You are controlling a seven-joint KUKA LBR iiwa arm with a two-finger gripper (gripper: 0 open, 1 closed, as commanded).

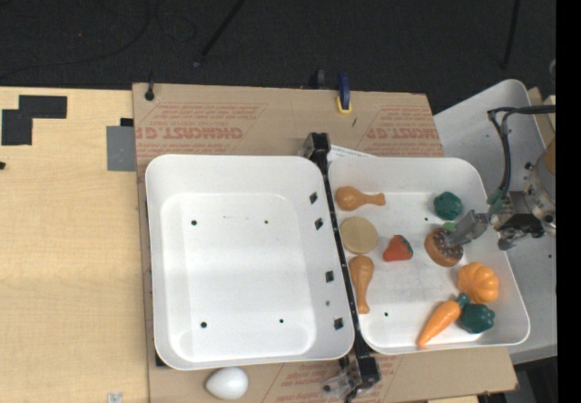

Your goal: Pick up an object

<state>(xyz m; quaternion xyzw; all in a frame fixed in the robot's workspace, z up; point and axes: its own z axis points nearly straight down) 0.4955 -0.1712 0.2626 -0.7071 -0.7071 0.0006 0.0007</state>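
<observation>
The right bin (413,176) holds several toy foods. Among them are a tan drumstick (359,200), a beige disc (358,234), a red piece (398,250) and a second drumstick (362,280). There are also a green piece (447,205), a brown round piece (443,250), an orange pumpkin (478,282) and a carrot (437,323) with a green top. My gripper (466,229) reaches in low from the right. It sits at the upper right edge of the brown round piece, just below the green piece. I cannot make out anything held in it.
The left bin (172,211) stands beside the right one, and a black divider (331,247) with clips lies between them. A white egg (226,383) lies on the cardboard in front of the left bin. Cables and the arm's base (526,211) stand just right of the right bin.
</observation>
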